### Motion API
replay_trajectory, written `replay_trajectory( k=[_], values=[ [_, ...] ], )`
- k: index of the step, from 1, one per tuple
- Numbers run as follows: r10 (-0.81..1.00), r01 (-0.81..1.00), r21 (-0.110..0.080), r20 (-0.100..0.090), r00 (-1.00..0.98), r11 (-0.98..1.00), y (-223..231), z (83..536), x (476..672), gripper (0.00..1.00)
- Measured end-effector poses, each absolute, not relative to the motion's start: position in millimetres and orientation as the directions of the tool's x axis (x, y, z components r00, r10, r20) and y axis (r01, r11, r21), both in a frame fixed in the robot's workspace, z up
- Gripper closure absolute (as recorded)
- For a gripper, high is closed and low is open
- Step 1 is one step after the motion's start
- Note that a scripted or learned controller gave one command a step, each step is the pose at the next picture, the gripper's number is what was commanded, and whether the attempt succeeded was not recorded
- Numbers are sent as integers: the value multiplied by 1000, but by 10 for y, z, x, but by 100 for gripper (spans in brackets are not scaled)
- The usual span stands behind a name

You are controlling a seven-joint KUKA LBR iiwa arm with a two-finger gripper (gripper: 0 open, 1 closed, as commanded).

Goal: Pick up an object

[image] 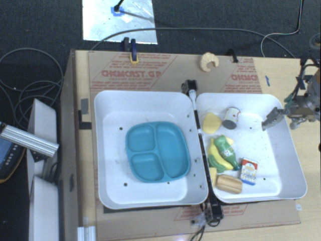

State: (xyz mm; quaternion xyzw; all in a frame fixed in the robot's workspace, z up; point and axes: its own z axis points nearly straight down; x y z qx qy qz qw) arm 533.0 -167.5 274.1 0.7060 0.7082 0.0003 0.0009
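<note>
The right bin (281, 149) holds several small items. A yellow lump (211, 123) and a small tin can (231, 118) lie near its back left. A green vegetable (225, 153) rests against a yellow banana-like piece (215, 152) by the left wall. A red and white carton (249, 170) and a tan bread roll (228, 184) sit toward the front. My gripper (282, 121) hangs above the bin's back right corner, well right of the can. It is open, and nothing sits between its fingers.
The left bin (113, 134) carries a blue divided plate (158, 151). A beige object (209, 61) lies on the bench behind the bins. A blue and yellow clamp (131, 48) stands at the back edge. Cables run across the dark floor.
</note>
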Motion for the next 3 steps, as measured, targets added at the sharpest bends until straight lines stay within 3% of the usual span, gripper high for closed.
replay_trajectory(
  k=[1,2,3],
  values=[
    [1000,1000,-1,1,-4,4,-1368,1607,6271,0],
    [1000,1000,1,0,-3,3,-1408,843,6352,0],
    [1000,1000,4,-1,-5,5,-1409,955,6364,100]
  ],
)
